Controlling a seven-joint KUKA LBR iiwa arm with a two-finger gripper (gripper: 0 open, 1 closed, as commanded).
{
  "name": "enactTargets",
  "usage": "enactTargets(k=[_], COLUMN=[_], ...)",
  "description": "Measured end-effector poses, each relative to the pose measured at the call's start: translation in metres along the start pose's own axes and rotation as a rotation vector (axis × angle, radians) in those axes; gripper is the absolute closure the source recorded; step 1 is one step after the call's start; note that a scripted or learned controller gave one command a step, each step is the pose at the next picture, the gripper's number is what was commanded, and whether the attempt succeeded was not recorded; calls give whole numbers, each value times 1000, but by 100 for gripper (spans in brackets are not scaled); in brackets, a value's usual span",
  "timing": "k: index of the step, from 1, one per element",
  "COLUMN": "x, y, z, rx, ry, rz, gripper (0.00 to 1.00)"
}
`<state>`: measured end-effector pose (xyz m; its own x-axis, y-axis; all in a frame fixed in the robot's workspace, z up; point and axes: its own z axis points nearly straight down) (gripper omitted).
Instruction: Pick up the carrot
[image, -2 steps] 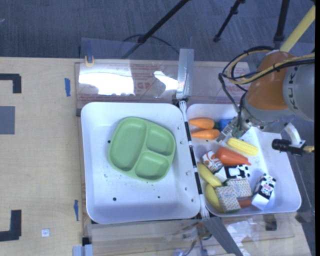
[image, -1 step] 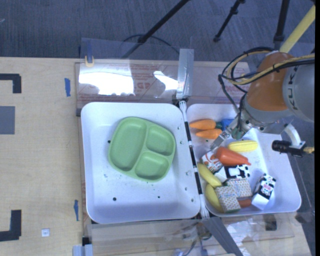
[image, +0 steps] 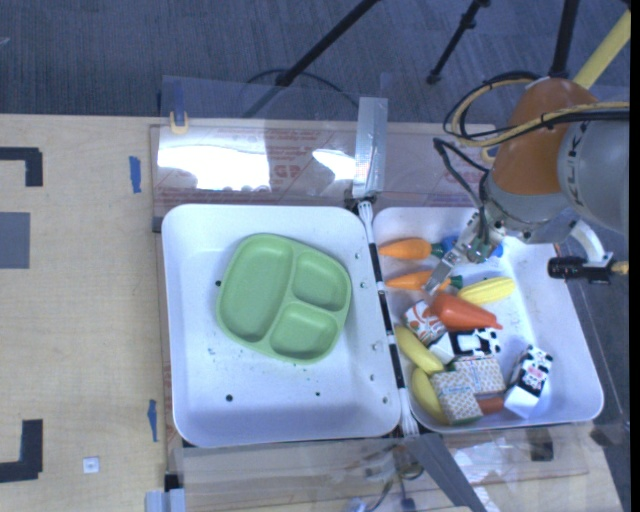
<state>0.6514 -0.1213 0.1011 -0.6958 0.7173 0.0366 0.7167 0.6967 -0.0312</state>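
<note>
Two orange carrots lie in the right bin (image: 578, 330) near its left wall: one carrot (image: 404, 249) at the back, and a second carrot (image: 406, 282) just in front of it. My gripper (image: 440, 274) reaches down and to the left from the orange-banded wrist (image: 530, 140). Its tip is right at the right end of the second carrot. I see nothing lifted off the bin floor.
The right bin also holds a red-orange vegetable (image: 463, 312), a corn cob (image: 487, 290), two bananas (image: 420, 352), a cow-print carton (image: 530, 378) and small boxes (image: 466, 384). The left bin (image: 190, 300) holds a green divided plate (image: 285, 296).
</note>
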Motion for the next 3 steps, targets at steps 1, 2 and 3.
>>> enactTargets(k=[1, 2, 3], x=[-9, 34, 52], y=[5, -29, -20], z=[-2, 1, 2], rx=[-19, -45, -53], ry=[-61, -74, -64], rz=[-194, -146, 84], gripper=[0, 0, 0])
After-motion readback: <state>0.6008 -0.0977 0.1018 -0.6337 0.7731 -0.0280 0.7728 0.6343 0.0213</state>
